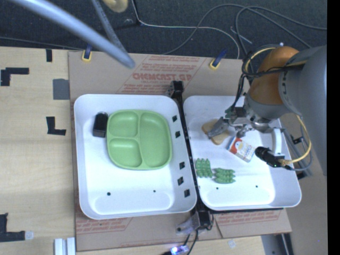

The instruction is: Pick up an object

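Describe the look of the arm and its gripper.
The arm is grey and thick, with an orange band above the wrist. Yellow and black cables loop around the wrist. The gripper is a small metallic grey assembly with dark parts.

Two white bins (85,158) sit side by side. The left one holds one green divided plate (139,139) and one black block (100,125). The right one holds two green pieces (203,167), one tan item (218,138) and one red-and-white packet (241,150).
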You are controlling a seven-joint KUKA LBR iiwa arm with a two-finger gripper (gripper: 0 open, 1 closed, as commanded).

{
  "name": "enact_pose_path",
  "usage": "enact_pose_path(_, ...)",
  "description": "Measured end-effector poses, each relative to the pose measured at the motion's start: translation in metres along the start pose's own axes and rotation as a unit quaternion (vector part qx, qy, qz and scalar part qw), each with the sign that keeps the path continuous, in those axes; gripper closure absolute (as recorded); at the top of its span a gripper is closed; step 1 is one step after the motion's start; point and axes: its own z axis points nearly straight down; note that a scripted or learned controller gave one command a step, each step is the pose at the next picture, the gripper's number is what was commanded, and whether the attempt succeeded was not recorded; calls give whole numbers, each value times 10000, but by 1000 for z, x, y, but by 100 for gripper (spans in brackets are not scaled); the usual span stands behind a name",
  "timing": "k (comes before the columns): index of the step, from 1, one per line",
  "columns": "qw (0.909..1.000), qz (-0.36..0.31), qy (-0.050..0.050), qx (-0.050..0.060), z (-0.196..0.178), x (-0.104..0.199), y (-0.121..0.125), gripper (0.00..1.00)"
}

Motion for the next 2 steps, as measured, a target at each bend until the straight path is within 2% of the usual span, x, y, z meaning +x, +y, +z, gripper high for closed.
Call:
enact_pose_path(1, 10000, -5, 4, -13, -14, 0, 1, 100)
enact_pose_path(2, 10000, 3, 12, -18, -77, -1, 0, 100)
